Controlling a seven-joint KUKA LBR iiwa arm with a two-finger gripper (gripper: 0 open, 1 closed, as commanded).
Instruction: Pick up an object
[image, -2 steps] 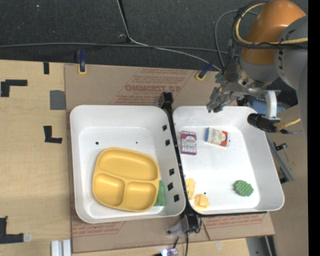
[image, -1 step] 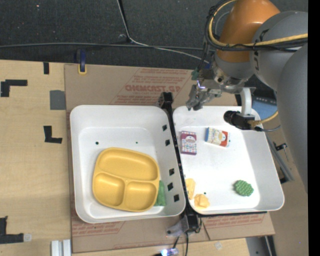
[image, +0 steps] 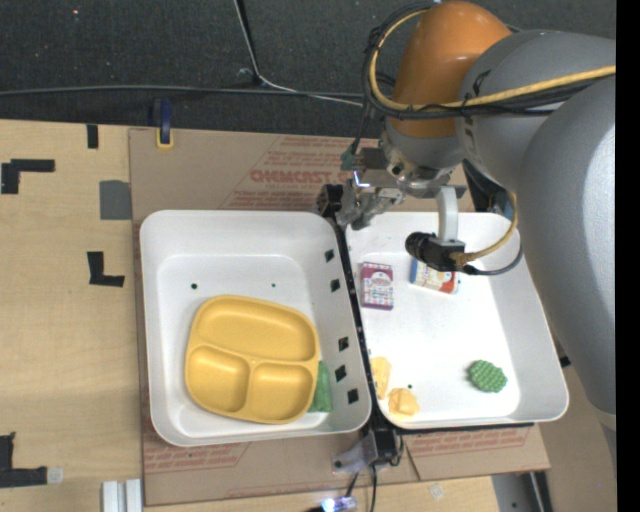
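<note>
My gripper (image: 352, 205) hangs over the far edge of the bench's two bins, just above the top of the divider between them, with nothing visibly in it. In the right bin (image: 520, 330) lie a small pink-and-white box (image: 377, 284), a red-and-white packet (image: 436, 279) partly under the arm's black fitting, a green knobbly ball (image: 487, 376) and yellow pieces (image: 402, 401) near the front edge. The left bin (image: 165, 250) holds a yellow divided tray (image: 250, 358) with a green item (image: 321, 388) wedged at its right side.
The grey arm and its orange band (image: 445, 55) cover the upper right of the view and overhang the right bin's far side. A cardboard sheet (image: 250, 170) lies under the bins. Cables (image: 490, 262) loop beside the wrist.
</note>
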